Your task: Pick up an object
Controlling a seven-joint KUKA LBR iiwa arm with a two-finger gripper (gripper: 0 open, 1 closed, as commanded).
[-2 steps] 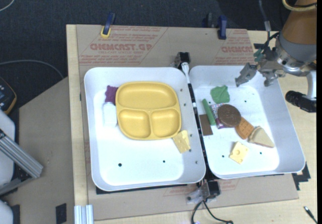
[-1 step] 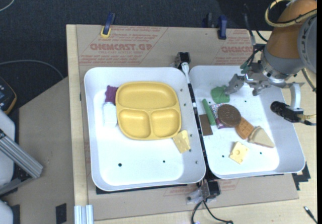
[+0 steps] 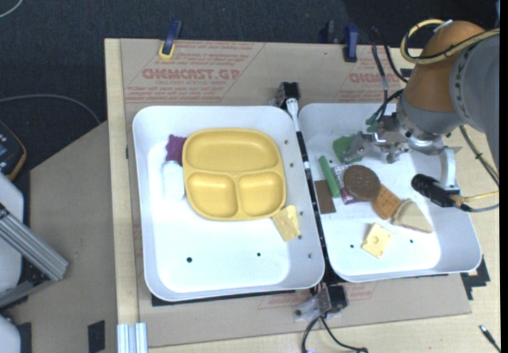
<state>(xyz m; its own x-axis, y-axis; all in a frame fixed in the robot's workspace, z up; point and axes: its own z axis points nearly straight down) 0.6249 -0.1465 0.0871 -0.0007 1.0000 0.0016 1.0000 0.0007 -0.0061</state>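
- Brown disc [image 3: 362, 182] lies in the right bin [image 3: 452, 252], just below-left of the gripper [image 3: 386, 145].
- Gripper's grip: cannot tell.
- Green piece [image 3: 346, 145] sits beside it.

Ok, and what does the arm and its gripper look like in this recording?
The arm is grey, rounded and bulky, with a broad orange band above the wrist. A yellow cable loops beside the band, and thin dark cables run down its side. Below sits a silver metal gripper assembly; a black cylindrical part with a cable hangs from a pale bracket beside it.
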